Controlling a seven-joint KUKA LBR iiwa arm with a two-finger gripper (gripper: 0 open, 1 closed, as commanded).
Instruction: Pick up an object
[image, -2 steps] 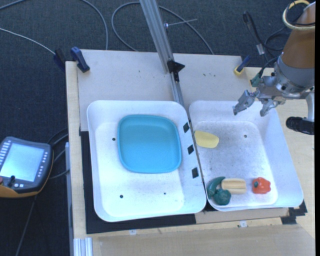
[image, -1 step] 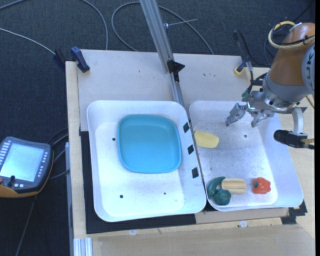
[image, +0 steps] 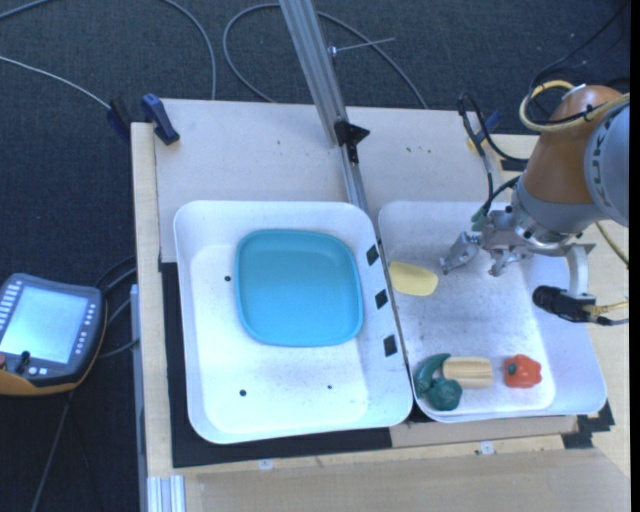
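Observation:
My gripper (image: 478, 258) hangs over the back part of the right bin (image: 560, 330), its two fingers spread apart with nothing between them. A pale yellow lemon-like piece (image: 413, 279) lies just left of the gripper, near the divider between the bins. Along the right bin's front edge sit a dark green vegetable (image: 438, 382), a tan block (image: 467, 372) and a red pepper (image: 521, 371).
A turquoise plate (image: 298, 287) lies in the left bin (image: 205, 330). A slanted metal rail (image: 322, 70) runs from the top down to the divider. A teach pendant (image: 45, 330) rests off the bench at left. Cables lie on the floor behind.

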